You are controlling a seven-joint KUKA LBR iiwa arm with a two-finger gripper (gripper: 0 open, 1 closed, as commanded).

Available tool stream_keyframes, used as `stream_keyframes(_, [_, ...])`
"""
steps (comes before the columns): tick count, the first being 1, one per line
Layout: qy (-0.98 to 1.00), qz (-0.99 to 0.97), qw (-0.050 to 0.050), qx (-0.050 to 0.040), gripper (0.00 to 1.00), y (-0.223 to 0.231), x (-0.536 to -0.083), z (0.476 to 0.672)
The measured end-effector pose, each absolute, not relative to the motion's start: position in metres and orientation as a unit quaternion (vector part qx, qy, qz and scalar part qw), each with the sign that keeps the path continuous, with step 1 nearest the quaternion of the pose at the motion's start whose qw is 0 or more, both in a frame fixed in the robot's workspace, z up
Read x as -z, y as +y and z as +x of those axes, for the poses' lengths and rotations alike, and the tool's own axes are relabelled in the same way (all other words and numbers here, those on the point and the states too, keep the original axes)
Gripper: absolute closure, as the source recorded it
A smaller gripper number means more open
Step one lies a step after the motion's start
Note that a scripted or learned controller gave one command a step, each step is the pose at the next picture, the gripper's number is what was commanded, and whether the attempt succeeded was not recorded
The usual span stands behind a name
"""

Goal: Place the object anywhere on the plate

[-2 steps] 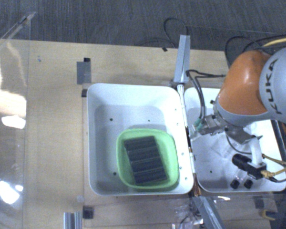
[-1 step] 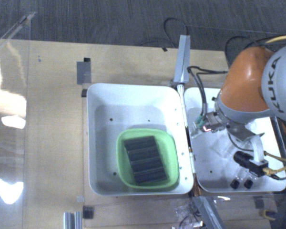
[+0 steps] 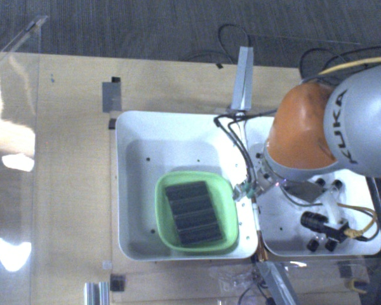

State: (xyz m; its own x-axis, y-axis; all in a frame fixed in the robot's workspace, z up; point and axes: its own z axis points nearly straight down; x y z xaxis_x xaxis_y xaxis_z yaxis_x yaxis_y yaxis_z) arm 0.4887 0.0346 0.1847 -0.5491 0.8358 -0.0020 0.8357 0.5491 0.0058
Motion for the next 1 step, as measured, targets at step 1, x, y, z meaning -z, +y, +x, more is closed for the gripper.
stream_keyframes(1, [0.880, 0.475, 0.002, -0.0021, 0.00, 0.0341, -0.1848, 0.4888])
